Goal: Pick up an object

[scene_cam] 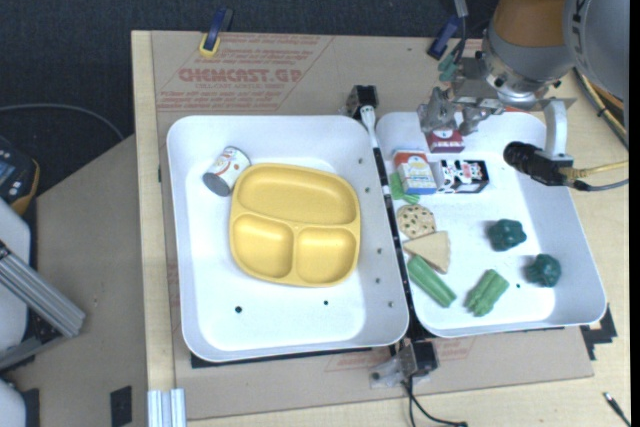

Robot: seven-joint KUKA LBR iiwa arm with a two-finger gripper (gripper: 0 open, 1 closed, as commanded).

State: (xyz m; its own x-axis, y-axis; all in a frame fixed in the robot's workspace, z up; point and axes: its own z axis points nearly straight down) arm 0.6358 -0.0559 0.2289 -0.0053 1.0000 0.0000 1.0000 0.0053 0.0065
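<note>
End effector (443, 129) above right bin (580, 245); left bin (190, 215) holds yellow tray (295, 222).

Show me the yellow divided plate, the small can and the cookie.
Yellow divided plate (295, 220), camera view, centre ridge.
Small can (225, 170), camera view, its side.
Cookie (413, 219), camera view, top face.

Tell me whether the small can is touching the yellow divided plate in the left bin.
Apart. The camera view shows a thin strip of white bin floor between the small can and the yellow divided plate.

Divided tray (294, 237) in left bin (190, 215), can (225, 170) beside; food items in right bin (575, 245).
</note>
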